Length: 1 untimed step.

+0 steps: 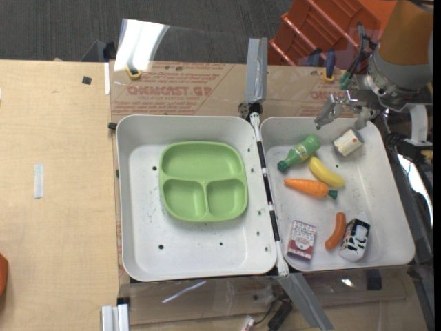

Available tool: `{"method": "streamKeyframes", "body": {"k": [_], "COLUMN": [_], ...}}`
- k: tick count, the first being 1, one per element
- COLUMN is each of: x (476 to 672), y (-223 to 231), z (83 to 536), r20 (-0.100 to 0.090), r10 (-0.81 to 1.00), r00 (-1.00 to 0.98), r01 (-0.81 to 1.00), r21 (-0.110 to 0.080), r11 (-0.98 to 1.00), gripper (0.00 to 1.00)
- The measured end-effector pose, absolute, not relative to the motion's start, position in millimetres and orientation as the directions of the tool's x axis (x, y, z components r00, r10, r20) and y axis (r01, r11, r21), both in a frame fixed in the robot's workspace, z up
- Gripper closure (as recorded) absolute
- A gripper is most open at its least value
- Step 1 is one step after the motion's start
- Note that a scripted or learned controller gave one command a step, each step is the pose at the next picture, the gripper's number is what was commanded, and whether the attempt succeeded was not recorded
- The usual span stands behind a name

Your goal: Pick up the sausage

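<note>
White bin (396, 205) — smooth orange sausage (335, 230), curved

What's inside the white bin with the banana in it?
The right bin holds a banana, green bottle, carrot, sausage, white block, small red carton and a black-and-white carton. What lies beneath them is covered.

We see an evenly bright, mostly sharp view, with glare on a plastic sheet (140, 43) at upper left.
</note>
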State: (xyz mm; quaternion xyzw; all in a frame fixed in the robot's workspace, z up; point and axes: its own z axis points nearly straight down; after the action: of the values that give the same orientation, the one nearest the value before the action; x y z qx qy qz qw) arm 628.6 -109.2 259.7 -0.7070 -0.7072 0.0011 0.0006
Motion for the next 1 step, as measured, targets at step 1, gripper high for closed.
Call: {"method": "streamKeyframes", "body": {"k": [1], "x": [571.9], "y": [-145.4], "z": [207.7], "r20": [0.000], "r10": [1.000], "r00": [-0.022], "r01": [1.000], "r21": [-0.004], "r11": [0.022], "gripper": [0.00]}}
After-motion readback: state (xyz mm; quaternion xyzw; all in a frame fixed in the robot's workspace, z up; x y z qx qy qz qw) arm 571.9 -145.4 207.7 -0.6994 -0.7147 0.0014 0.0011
